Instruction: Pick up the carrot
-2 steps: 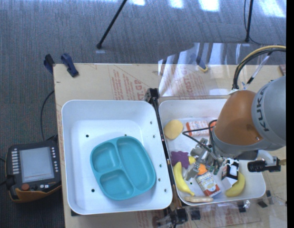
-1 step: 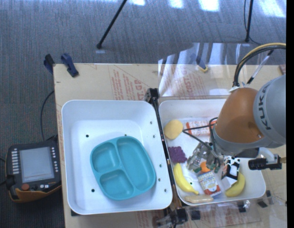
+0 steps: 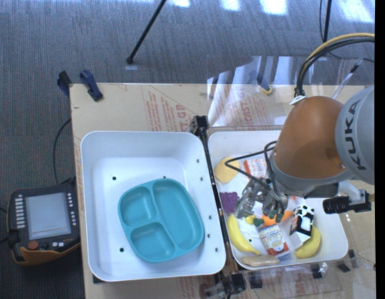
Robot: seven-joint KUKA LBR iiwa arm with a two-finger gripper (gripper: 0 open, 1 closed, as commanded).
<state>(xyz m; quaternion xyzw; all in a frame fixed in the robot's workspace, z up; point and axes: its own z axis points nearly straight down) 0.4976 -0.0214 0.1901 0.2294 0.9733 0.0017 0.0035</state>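
Note:
The carrot (image 3: 271, 218) is a small orange piece in the right bin (image 3: 339, 242), lying among other toy food and partly hidden by my gripper. My gripper (image 3: 261, 205) is low in that bin, right over the carrot, under the orange wrist band. Its fingers (image 3: 247, 202) stand apart, so it is open, and the carrot's orange shows just below and between the tips. I cannot tell whether the fingers touch the carrot.
Two yellow bananas (image 3: 240, 235) (image 3: 309, 244), a small carton (image 3: 274, 239), a black-and-white toy (image 3: 303, 220), a purple piece (image 3: 228, 199) and a yellow disc (image 3: 225, 169) crowd the right bin. The left bin (image 3: 99, 167) holds a teal divided plate (image 3: 160, 220). A teach pendant (image 3: 43, 220) lies at the left.

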